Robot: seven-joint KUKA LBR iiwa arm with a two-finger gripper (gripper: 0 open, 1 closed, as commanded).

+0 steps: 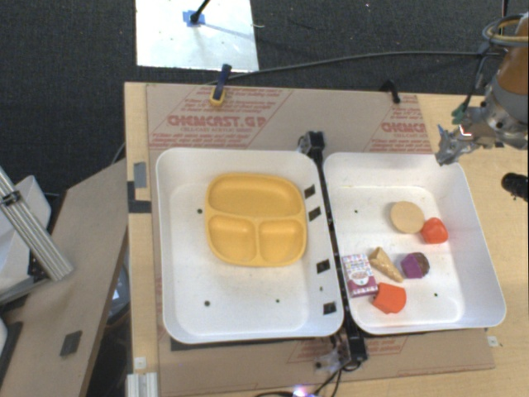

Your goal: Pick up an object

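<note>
The right bin (463,222) holds several small items: a tan round disc (407,217), a red-orange piece (434,231), a purple piece (415,265), a tan wedge (383,263), a small pink-and-white carton (359,275) and an orange block (390,298). My gripper (451,145) hangs at the upper right, above the bin's far right corner and well clear of the items. Nothing shows between its fingers.
The left bin (182,246) carries a yellow three-compartment tray (254,220). A black clip divider (318,188) runs between the bins. A cable crosses the dark floor behind the bench, and a white sheet (195,23) lies at the back.
</note>
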